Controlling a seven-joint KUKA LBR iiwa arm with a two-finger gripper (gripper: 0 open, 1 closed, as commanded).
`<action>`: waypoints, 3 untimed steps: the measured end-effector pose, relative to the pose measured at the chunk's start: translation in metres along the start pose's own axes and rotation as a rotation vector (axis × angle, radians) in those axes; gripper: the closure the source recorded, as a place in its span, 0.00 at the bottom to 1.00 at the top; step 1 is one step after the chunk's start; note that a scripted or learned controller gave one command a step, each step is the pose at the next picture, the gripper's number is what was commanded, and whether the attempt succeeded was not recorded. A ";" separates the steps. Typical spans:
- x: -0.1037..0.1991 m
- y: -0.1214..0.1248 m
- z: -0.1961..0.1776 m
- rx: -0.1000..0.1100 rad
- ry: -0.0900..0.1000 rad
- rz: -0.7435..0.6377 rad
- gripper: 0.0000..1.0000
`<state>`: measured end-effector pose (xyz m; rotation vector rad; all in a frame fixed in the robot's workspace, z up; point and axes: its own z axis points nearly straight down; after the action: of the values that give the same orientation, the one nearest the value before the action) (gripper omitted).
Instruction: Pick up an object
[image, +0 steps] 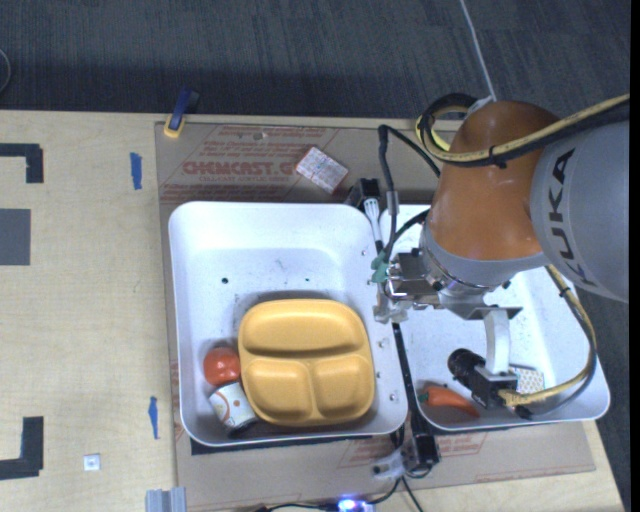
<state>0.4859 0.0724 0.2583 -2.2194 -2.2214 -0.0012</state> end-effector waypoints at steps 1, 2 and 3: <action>-0.081 -0.006 0.074 0.000 -0.002 0.003 1.00; -0.080 -0.006 0.074 -0.001 -0.001 0.002 0.00; -0.132 0.145 0.073 -0.003 -0.003 0.000 0.00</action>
<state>0.6310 -0.0590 0.1851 -2.2225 -2.2236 -0.0011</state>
